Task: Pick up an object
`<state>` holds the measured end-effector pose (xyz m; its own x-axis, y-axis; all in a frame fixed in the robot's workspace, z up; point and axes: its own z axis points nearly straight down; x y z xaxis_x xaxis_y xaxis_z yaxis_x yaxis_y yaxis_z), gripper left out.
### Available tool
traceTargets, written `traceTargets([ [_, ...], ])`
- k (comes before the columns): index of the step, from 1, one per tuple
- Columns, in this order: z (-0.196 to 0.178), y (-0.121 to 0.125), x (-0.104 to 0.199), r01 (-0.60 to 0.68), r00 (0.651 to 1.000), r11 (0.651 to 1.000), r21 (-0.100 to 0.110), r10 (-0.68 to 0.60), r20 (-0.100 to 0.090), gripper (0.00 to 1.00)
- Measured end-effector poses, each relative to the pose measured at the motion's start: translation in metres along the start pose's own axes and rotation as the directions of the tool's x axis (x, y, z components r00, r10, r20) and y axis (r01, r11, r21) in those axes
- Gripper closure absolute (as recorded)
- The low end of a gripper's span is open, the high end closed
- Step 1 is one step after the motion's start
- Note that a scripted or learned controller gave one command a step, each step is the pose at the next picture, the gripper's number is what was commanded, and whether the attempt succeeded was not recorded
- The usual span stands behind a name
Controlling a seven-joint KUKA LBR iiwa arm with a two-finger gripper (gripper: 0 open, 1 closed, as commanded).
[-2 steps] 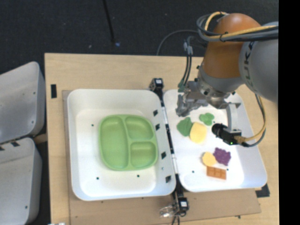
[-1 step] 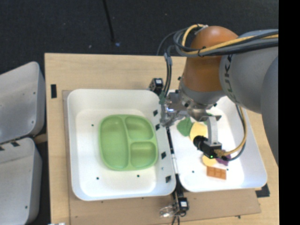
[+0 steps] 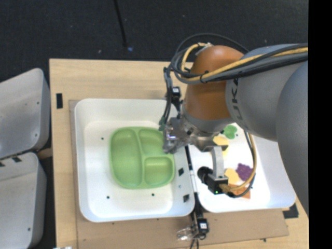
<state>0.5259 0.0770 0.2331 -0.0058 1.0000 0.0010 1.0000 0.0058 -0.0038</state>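
Note:
A light green divided plate (image 3: 132,157) lies flat in the left white bin (image 3: 85,154). My gripper (image 3: 170,138) hangs below the orange wrist band, over the plate's upper right edge near the wall between the two bins. The arm's bulk hides much of the right bin (image 3: 272,188). In that bin lie small toys: a green piece (image 3: 230,132), a yellow piece (image 3: 220,139), a purple piece (image 3: 244,168) and a yellow and orange cluster (image 3: 236,183). I see nothing held at the gripper.
The two bins stand side by side on a wooden bench (image 3: 62,82). Grey chair-like shapes (image 3: 21,113) sit beyond the bench's left edge. Cables (image 3: 181,61) loop off the arm above the wrist. A black module (image 3: 207,178) with a green light hangs over the right bin.

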Motion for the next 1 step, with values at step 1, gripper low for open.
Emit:
traceTargets([
  [1, -0.0009, 0.0015, -0.0025, -0.004, 1.000, 1.000, -0.003, 0.004, 0.001, 0.00],
])
